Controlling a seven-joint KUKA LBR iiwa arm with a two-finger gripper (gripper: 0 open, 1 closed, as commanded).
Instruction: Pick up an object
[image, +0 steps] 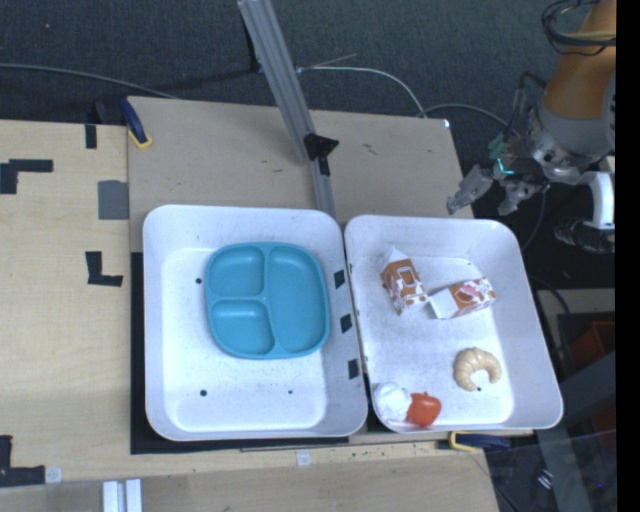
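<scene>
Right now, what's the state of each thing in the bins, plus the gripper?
Gripper: open, holding nothing, above the right bin's far edge.
Blue plate: lying flat in the left bin, nothing on it.
Carton: lying on its side, right bin.
Second carton: lying on its side, just right of the first.
Croissant: resting flat, right bin.
Tomato: at the right bin's near edge.

The arm is cut off by the top and right edges. The print on the two small cartons is too small to read.
</scene>
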